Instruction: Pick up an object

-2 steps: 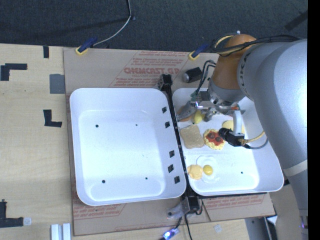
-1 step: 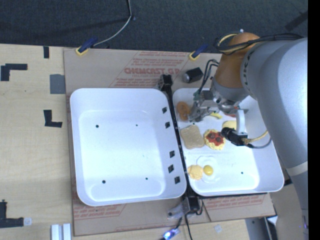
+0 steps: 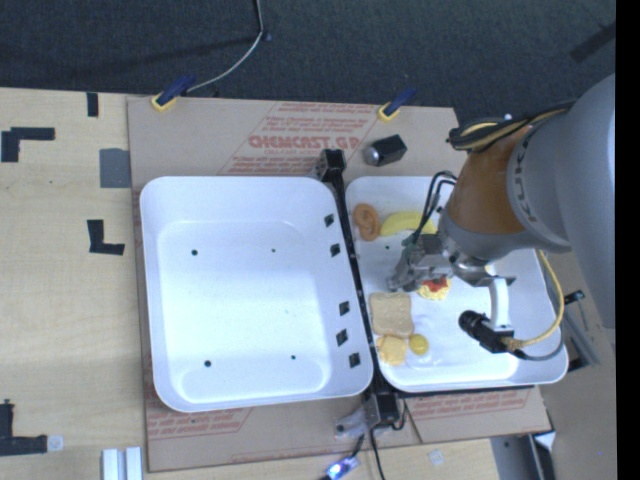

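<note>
The right bin (image 3: 520, 368) holds several small objects. A brown ring-shaped piece (image 3: 365, 219) and a yellow banana-like piece (image 3: 400, 222) lie near its far left. A tan block (image 3: 391, 313) sits by the left wall, with two small yellow pieces (image 3: 402, 347) in front of it. A red and yellow piece (image 3: 434, 288) lies just under the arm's wrist. My gripper (image 3: 418, 271) is low over the bin's middle, right beside that red and yellow piece.
The left bin (image 3: 240, 288) stands beside the right one, sharing a black-clipped divider (image 3: 345, 268). A black clip (image 3: 384, 150) lies on the cardboard behind the bins. A cable with a black connector (image 3: 482, 330) hangs off the wrist over the right bin.
</note>
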